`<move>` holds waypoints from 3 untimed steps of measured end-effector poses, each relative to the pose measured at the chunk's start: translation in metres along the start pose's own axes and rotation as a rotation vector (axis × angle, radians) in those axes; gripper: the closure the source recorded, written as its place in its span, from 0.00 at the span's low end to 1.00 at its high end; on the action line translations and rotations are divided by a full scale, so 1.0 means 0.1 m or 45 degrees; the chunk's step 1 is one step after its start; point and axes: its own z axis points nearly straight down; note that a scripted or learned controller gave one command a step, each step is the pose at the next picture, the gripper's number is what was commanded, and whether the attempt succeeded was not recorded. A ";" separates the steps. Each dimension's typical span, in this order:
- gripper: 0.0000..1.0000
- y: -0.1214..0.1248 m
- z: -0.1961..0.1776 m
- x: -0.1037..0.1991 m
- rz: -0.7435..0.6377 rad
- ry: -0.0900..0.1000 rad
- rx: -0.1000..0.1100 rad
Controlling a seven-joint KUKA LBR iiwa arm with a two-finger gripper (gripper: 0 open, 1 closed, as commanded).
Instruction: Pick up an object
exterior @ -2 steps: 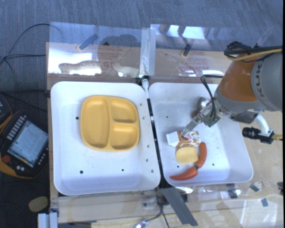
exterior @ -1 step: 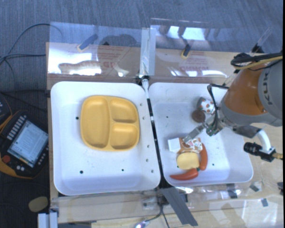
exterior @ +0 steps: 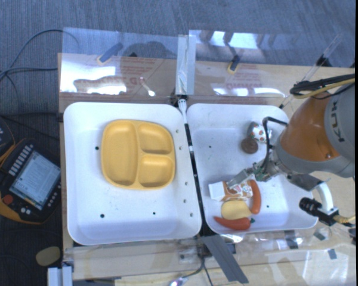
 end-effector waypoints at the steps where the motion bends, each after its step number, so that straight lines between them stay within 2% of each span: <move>1: 0.00 -0.06 0.02 -0.06 0.262 0.035 0.017; 2: 0.00 -0.02 0.01 -0.04 -0.019 0.007 0.003; 3: 0.00 -0.06 0.02 -0.09 0.173 0.036 0.016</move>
